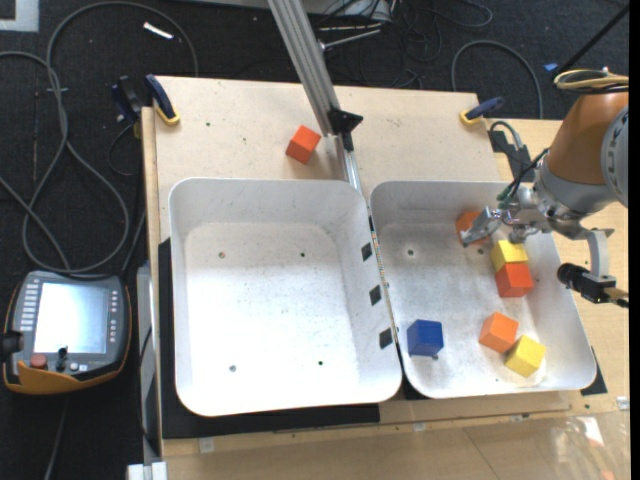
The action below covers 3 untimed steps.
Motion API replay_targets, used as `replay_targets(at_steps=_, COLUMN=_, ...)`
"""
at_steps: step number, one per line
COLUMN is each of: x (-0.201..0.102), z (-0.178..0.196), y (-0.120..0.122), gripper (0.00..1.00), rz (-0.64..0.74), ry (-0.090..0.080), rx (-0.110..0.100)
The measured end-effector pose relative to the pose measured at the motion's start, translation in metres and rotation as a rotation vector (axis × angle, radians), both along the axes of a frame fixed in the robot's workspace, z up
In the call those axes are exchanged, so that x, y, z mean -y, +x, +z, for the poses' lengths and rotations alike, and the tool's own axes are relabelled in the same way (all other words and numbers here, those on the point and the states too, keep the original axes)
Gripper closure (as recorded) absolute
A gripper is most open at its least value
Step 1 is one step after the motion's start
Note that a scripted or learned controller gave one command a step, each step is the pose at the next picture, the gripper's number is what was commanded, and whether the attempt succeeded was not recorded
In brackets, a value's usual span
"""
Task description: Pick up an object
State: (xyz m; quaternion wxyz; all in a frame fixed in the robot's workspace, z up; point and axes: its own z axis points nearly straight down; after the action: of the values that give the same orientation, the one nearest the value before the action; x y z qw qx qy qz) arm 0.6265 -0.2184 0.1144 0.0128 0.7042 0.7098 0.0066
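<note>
Pale speckled wood table (250, 118), matte, flat, clamped at the back corners. Two shallow white bins with rounded corners and a smooth, faintly dusty finish sit side by side on it: left bin (270, 293), right bin (445, 268), touching along the middle. Arm (590, 153) reaches in from the right, glossy orange band above a grey wrist, with cables. A ribbed silver metal post (300, 43) slants down to the seam between the bins. Grey-and-orange pendant (65, 328) with a screen lies on dark carpet left of the table. The tool (490, 226) hangs low over the right bin's upper part; cannot tell its opening, and whether it grips anything is unclear. An orange block (468, 222) lies partly hidden right at its tip. Blocks are small matte cubes with crisp edges: yellow cube (508, 254) just below the tool, touching a red-orange cube (515, 280) under it; blue cube (425, 337) near the bin's lower left; orange cube (498, 331) touching another yellow cube (526, 356) at the lower right. Lone orange cube (303, 145) sits on bare table behind the left bin.
</note>
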Motion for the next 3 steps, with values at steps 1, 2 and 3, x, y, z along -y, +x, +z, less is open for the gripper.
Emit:
replay_targets(at_steps=1, x=0.002, z=-0.001, y=-0.011, gripper=0.00, rz=0.000, ry=-0.001, rx=0.006)
replay_targets(at_steps=2, x=0.005, z=-0.018, y=0.035, gripper=0.00, rz=-0.003, ry=0.007, rx=-0.021)
replay_targets(at_steps=3, x=-0.002, z=-0.018, y=0.045, gripper=0.00, rz=-0.004, ry=0.007, rx=-0.024)
